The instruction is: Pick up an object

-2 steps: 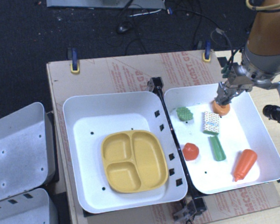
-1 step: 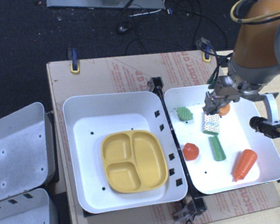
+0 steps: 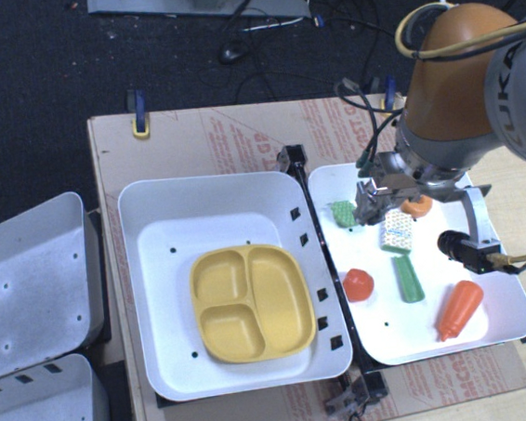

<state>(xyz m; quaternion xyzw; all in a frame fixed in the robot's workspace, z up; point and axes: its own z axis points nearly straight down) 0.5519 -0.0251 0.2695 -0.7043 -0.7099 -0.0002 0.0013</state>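
So two shallow white bins are set side by side on a cardboard-topped bench [image 3: 199, 132]. The left bin [image 3: 142, 217] has a yellow divided plate [image 3: 252, 301] sitting in it, three compartments, nothing seen on them.

All the small stuff is found in the right bin [image 3: 512, 314]. A red tomato-looking ball [image 3: 358, 285] is parked near the bin's left wall, close to the divider. Just right of it a green cucumber-ish stick [image 3: 407, 277] is laid roughly lengthwise, and a white packet with a dotted pattern [image 3: 397, 230] is placed right above its top end, maybe touching, hard to call. An orange carrot [image 3: 458, 309] is angled toward the bin's near right corner, well apart from the tomato. A small green piece [image 3: 344, 213] is tucked up at the far left of that bin, and a small orange item [image 3: 418, 205] is half hidden under the wrist.

The gripper [image 3: 373, 204] is hung low over the far part of the right bin, between the green piece and the dotted packet. It's seen as a dark lump from this angle, so whether the claw is clenched or released can't be told, and nothing is clearly seen held in it.
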